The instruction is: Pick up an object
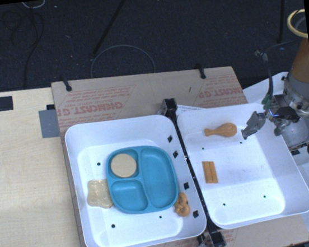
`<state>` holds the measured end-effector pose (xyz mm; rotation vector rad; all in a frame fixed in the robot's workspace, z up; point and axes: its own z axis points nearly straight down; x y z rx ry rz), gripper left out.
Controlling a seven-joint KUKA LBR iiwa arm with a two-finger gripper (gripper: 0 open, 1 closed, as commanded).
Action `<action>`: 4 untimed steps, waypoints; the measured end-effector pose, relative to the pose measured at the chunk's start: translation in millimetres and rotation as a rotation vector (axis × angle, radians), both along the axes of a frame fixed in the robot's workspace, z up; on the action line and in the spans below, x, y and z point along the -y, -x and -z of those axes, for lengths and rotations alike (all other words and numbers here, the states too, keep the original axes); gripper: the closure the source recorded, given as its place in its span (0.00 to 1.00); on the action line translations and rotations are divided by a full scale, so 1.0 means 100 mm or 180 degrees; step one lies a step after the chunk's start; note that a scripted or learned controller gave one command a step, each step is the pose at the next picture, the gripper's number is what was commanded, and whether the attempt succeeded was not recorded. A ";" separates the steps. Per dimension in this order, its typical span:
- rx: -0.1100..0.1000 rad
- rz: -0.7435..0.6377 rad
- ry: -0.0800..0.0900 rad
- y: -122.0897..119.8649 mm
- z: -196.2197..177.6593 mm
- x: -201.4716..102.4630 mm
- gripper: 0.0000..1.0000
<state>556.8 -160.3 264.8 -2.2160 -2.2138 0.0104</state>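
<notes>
In the right bin (266,201), a tan drumstick-shaped piece (221,131) lies near the far wall. A small orange-brown block (209,171) lies flat near the divider. My gripper (264,127) hovers over the right bin's far right corner, just right of the drumstick piece. It is open, with nothing between its fingers. The left bin (96,235) holds a blue divided plate (151,182) with a round tan disc (123,165) in its upper-left compartment. A pale bread-like piece (99,193) lies left of the plate, and a small brown item (181,204) sits at its lower right corner.
The two bins sit on a cardboard sheet (139,96) and meet at a black divider clamp (185,161). A light wooden tabletop (22,188) spreads to the left. The arm's grey wrist (301,101) stands over the right bin's right rim.
</notes>
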 end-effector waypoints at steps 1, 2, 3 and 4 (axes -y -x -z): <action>0.0032 -0.0004 0.0006 -0.02 -0.05 0.00 0.00; 0.0005 -0.0004 -0.0002 0.00 0.60 -0.03 0.00; 0.0010 -0.0002 -0.0002 0.06 1.05 -0.06 0.00; 0.0009 -0.0001 -0.0001 0.05 1.67 -0.01 0.00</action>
